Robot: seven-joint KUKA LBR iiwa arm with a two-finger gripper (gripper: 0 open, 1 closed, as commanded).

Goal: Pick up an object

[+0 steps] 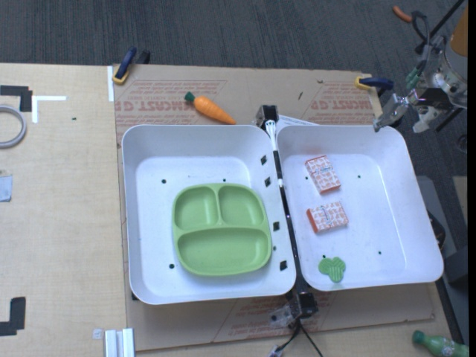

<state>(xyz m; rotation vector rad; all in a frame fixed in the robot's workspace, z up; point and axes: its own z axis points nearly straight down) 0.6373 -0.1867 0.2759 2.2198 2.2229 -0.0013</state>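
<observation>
- The gripper (405, 114) hangs at the far right corner of the right bin (387, 255), over or just outside its rim, with nothing between its parts that I can make out.
- How wide it stands I cannot tell; at this slant the tool is a small tangle of grey metal and cable, too cluttered to read.
- Things to pick lie in that bin, all toward the camera and to the left of the gripper: one small red-and-white box (323, 174) nearest, a second red-and-white box (328, 217) just beyond it, and a green toy vegetable (332, 268) furthest off, near the bin's front edge.
- The step in hand looks like the approach, with no contact made yet.
- To do it well, I would take the nearest box: it lies flat, apart from its neighbour and clear of the walls, so there is room on either side.
- Come straight down over its middle, and line up across its shorter side.
- Close only once low enough to catch the sides; a flat box slips from a shallow pinch.
- The left bin (141, 199) holds a green divided plate (221, 230), broad and awkward, best left alone.
</observation>
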